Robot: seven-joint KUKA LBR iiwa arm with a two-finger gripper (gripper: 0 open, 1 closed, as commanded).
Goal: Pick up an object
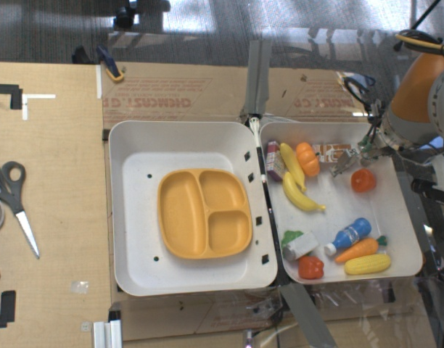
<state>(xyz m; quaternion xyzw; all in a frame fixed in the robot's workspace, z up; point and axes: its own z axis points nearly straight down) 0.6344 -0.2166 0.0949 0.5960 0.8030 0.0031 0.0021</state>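
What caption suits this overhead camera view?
Gripper hovers beside tomato in toy-food bin; yellow divided plate sits in neighbouring bin.

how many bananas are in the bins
2, both in the right bin at its left side: one banana beside the orange pepper, the other banana just below it.

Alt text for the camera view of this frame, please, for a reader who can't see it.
The gripper sits low in the right bin, near a red tomato. That bin holds toy food: two bananas, an orange pepper, a blue bottle, a carrot and corn. The left bin holds a yellow divided plate.
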